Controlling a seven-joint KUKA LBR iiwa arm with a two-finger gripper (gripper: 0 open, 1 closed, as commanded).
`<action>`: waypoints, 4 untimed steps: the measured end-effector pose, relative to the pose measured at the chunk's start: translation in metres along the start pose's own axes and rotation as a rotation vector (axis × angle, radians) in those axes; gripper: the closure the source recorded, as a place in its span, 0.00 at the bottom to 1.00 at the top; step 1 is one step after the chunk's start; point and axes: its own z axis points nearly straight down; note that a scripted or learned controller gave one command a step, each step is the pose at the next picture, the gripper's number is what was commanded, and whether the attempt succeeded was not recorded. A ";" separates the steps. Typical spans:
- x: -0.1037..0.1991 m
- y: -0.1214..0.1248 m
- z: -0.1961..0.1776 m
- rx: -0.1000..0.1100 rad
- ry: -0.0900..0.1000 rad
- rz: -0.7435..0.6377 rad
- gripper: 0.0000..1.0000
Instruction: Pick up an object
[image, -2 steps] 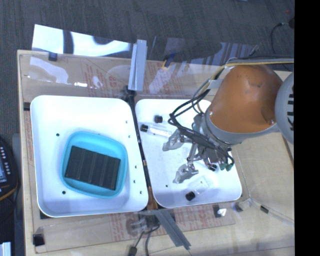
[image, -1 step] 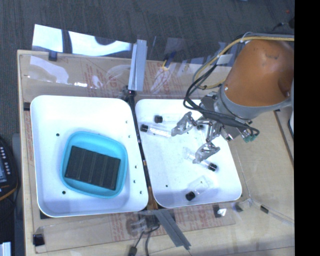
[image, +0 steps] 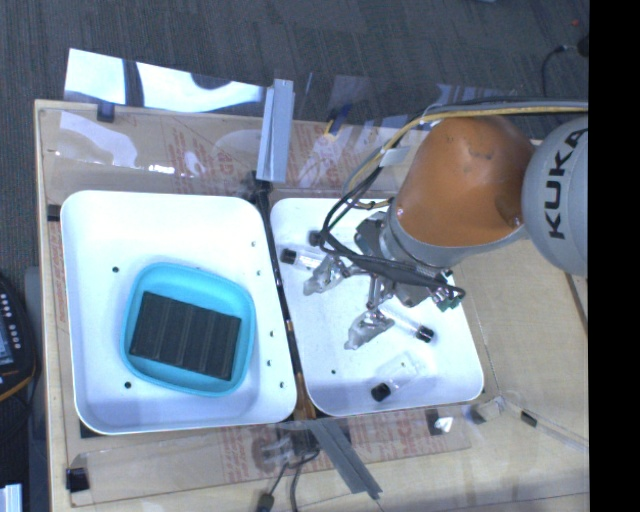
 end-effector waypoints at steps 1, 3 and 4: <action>-0.007 0.020 -0.141 0.004 -0.003 0.102 0.00; -0.043 -0.040 0.015 0.000 -0.001 -0.113 0.00; -0.007 -0.019 0.017 -0.001 0.000 -0.129 0.00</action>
